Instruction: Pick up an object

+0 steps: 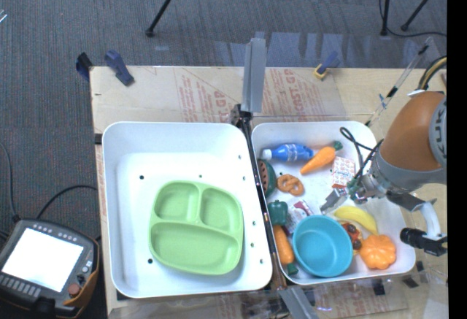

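Approach step — gripper [337, 198] low in the right bin [365, 131], just above-right of the blue bowl [322, 245] and beside the banana [357, 217]; finger state cannot be told — next move calls for a closing on one object.

The grey arm [419, 142] reached in from the right, its orange band bulging above the wrist. The wrist angled down and to the left, carrying the gripper [334, 200] low. Its fingers [330, 203] stood slightly parted, with nothing visible between them.
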Tool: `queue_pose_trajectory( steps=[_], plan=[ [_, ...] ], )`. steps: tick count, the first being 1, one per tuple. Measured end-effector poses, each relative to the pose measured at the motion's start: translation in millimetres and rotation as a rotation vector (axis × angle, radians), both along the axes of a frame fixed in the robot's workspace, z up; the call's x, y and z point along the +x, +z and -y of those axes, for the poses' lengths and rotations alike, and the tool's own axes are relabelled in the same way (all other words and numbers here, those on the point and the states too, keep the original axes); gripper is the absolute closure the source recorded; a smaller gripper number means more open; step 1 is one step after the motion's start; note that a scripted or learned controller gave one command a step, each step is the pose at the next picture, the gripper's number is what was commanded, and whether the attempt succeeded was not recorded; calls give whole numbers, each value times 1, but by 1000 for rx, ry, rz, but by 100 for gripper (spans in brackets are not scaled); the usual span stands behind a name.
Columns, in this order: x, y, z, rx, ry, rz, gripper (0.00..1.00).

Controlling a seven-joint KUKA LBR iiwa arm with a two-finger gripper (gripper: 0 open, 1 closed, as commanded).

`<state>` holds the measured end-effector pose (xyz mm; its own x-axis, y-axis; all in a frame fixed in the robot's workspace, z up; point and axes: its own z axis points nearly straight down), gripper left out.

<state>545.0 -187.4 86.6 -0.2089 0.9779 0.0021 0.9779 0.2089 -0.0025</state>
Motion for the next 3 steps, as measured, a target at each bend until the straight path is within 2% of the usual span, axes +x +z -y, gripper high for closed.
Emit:
queue_pose_trajectory(
  steps=[1,2,3],
  plan=[
    [83,1,17,-1,-87,3,0],
    [84,12,17,-2,-84,3,100],
    [57,133,-21,-3,-147,11,100]
  ],
)
